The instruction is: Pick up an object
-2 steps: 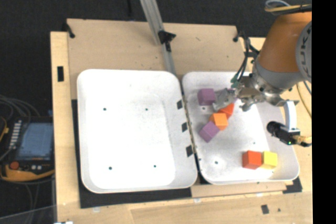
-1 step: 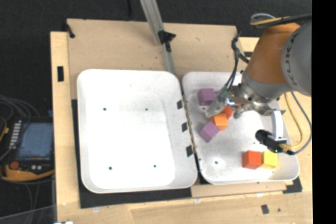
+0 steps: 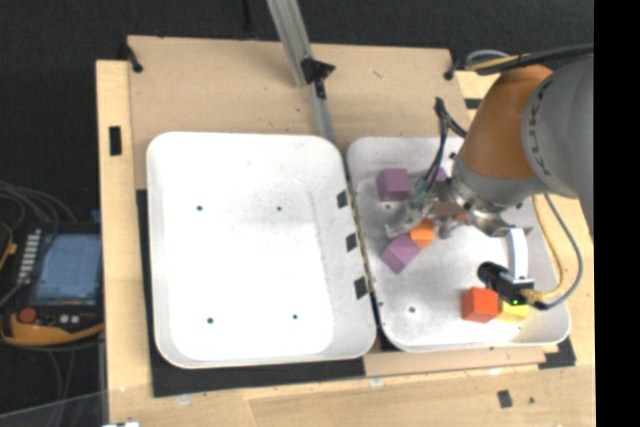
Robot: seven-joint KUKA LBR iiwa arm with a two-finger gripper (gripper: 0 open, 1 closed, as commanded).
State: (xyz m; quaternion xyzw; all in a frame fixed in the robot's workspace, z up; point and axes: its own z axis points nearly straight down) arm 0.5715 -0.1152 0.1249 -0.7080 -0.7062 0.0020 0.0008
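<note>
arm: grey KUKA w/ orange band, reaches in from right, wrist over right bin.
gripper: low over the block cluster in right bin's upper-left part. Finger state can't be told, wrist blocks the tips; nothing seen held.
target: small orange block, right at the gripper tip, touching or just beside it (can't tell which).
neighbours: purple block just up-left of it, second purple block just below-left, nearly touching the orange one. Red-orange block w/ yellow piece well apart, near bin's lower right.
left bin: white, beside the right one.
handling: likely light, rigid, hard-faced block, not fragile; smooth faces prob a bit slippery. Best grip across two opposite flat faces, centred.
orientation: orange block looks near-cubic, no clear long axis; sits turned slightly vs bin edges. Lower purple block reads tilted, diagonal.
risk: tight clutter, a finger could land on the purple neighbour.
</note>
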